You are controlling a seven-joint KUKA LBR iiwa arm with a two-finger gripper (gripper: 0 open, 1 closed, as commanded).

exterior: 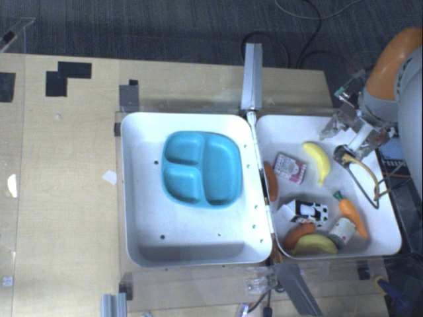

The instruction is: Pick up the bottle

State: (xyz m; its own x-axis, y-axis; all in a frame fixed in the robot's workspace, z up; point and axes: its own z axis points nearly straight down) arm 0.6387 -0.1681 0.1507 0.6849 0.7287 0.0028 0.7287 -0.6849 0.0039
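We are seeing, nearest the camera, the front corner of the right bin [390, 243], where a yellow fruit [316, 244] is lying against the front wall with a red-orange piece [299, 232] touching it on its far side. Just right of them the bottle [343, 230] is lying tilted, a small pale thing with a white cap, and it is resting against a carrot [352, 216] with a green top. Slightly farther in, a black-and-white toy [310, 211] is sitting between the bottle and the bin's left wall. Along that wall an orange strip [271, 180] is lying lengthwise. Farther back we are finding a small pink packet [289, 168] and, just beside it to the right, a banana [318, 160] standing on its curve. The left bin [142, 203] is holding a blue divided tray [201, 167], which is sitting flat near the middle. At the far right edge of the right bin the tool [349, 132] is hanging over the rim, well apart from the bottle; we cannot tell whether it is spread or pressed together, and nothing is visible in it. Cables are looping below it over the bin. The pale wooden desk [59, 177] is stretching off to the left, bearing black marks [66, 76] at its far edge.
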